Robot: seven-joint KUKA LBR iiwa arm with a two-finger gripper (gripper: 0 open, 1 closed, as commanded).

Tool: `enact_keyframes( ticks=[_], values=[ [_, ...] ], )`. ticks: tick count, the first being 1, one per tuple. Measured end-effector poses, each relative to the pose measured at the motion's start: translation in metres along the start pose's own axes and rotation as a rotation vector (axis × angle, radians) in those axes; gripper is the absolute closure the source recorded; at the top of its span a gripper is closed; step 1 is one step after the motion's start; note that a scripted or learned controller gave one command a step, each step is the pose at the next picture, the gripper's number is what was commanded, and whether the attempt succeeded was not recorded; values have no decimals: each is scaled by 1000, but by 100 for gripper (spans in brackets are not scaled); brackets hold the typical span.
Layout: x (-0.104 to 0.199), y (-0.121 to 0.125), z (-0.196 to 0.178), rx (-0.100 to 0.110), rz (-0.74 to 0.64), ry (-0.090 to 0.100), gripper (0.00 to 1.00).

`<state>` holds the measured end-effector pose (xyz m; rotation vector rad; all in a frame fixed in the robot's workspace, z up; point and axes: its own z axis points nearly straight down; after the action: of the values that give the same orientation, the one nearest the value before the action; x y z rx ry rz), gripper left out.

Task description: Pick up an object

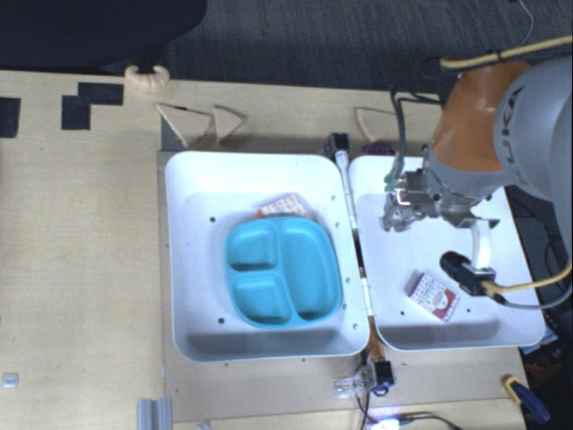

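Small red-and-white packet (433, 296) lies flat in the right bin (510, 325), toward its near edge; likeliest pick target. End effector (400, 211) hangs over the same bin's far-left part, up and to the left of the packet, apart from it, nothing seen between its tips. Whether it stands wide or narrow cannot be told. Step judged: approach, no grasp yet. Next move calls for travel over the packet, then descent. Left bin (192, 240) holds a blue divided plate (282, 271), another packet (283, 207) behind it.

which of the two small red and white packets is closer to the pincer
The packet in the right bin, lying just below the pincer. The other packet sits in the left bin, tucked behind the blue tray.
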<state>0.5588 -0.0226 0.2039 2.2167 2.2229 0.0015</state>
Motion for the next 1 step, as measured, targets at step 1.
enact_keyframes(
  ticks=[1],
  values=[
    [9, -54, -16, 1, 0, 2, 100]
  ],
)
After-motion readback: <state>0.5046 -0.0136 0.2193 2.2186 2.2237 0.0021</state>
